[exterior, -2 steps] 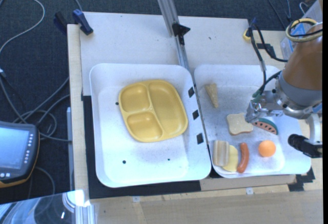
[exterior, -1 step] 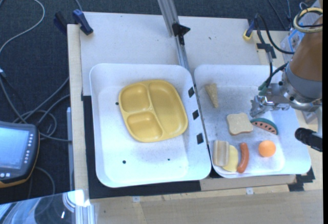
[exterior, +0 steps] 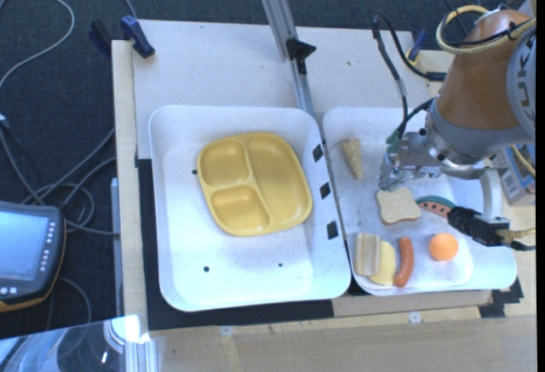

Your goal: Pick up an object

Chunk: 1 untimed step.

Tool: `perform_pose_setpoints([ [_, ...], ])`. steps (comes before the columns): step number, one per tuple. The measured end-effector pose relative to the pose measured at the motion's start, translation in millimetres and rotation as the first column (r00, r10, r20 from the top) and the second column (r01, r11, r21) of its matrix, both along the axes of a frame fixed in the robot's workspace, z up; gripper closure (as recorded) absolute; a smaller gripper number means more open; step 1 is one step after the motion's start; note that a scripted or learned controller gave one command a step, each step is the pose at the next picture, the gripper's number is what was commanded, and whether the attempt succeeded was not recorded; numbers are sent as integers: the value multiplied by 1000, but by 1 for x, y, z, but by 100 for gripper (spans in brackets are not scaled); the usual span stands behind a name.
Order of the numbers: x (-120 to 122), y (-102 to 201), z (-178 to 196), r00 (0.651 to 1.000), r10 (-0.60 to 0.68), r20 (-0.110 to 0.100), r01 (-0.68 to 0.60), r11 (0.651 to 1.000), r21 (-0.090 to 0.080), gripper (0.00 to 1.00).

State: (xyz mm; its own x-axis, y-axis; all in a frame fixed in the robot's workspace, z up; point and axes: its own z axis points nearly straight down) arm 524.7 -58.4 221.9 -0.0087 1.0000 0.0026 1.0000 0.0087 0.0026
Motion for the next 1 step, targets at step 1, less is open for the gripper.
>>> perform_pose_setpoints([
  [1,14,60,10,1000,0,0,0,1000,0,100],
])
